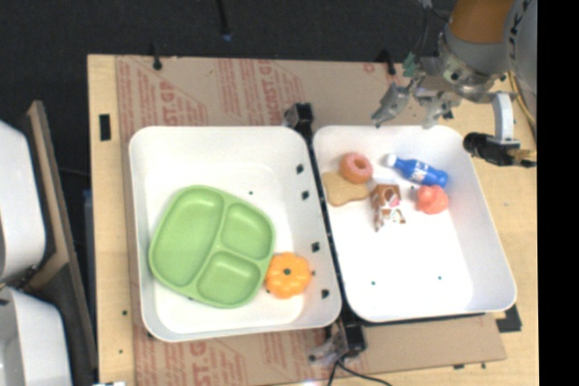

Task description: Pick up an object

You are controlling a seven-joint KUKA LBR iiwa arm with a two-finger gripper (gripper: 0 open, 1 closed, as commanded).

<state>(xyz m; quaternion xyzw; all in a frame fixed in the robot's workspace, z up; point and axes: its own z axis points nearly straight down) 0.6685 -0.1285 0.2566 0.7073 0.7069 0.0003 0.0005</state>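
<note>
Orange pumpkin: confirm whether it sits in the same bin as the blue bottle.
No: the orange pumpkin lies in the left bin beside the green plate; the blue bottle lies in the right bin.

In the right bin (470, 285), a doughnut (355, 167), blue bottle (415, 169), pink toy (431, 200) and small carton (387, 204) crowd the far half; the near half lies open white floor.

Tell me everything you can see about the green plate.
The green plate is a light green, plastic-looking tray with rounded corners and three compartments, one long and two smaller. It lies flat, right side up, turned at an angle in the left bin. A small orange pumpkin sits against its lower right edge.
</note>
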